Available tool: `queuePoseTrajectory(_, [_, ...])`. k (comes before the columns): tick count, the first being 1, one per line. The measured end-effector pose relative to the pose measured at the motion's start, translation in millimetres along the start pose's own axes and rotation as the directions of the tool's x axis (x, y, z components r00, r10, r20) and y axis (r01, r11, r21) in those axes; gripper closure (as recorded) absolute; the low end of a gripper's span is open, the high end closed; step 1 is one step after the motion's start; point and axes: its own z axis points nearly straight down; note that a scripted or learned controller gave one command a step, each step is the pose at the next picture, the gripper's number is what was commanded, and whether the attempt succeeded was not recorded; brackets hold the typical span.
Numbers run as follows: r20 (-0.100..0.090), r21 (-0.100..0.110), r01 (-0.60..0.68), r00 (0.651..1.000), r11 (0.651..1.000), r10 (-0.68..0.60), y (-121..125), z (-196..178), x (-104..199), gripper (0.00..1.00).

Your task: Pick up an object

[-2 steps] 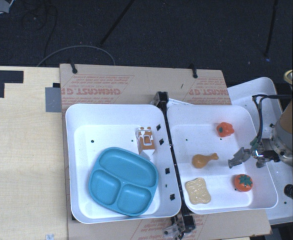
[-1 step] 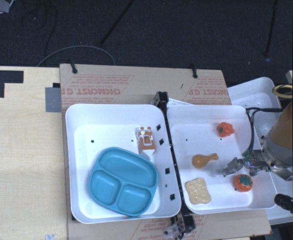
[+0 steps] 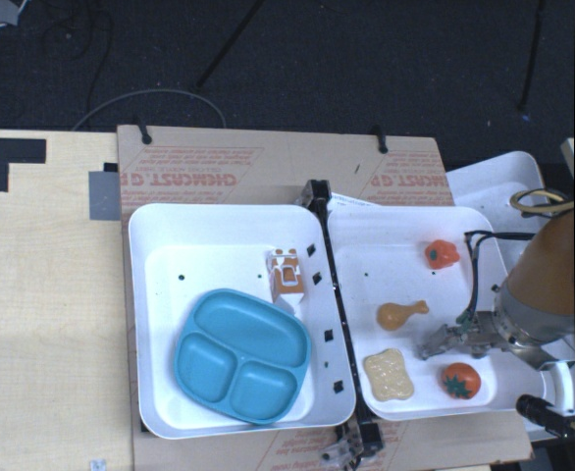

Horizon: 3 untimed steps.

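In the right bin lie a red tomato at the back, a tan drumstick in the middle, a beige slice of bread at the front and a second red tomato at the front right. My gripper reaches in from the right and hangs low over the bin floor, just above the front tomato and to the right of the drumstick. Its fingers look spread, with nothing between them.
The left bin holds a blue divided plate and a small orange and white toy near the centre divider. My arm's orange band covers the right bin's right edge. Cardboard lies under both bins.
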Motion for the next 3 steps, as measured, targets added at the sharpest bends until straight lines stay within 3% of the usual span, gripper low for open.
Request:
queuePoseTrajectory(1, [0.001, -0.002, -0.005, 1.000, 1.000, 0.005, 0.2, -12.5, -1.5, 1.00])
queuePoseTrajectory(3, [0.004, -0.008, 0.002, 1.000, 1.000, -0.002, 11.7, -109.9, 8.0, 1.00])
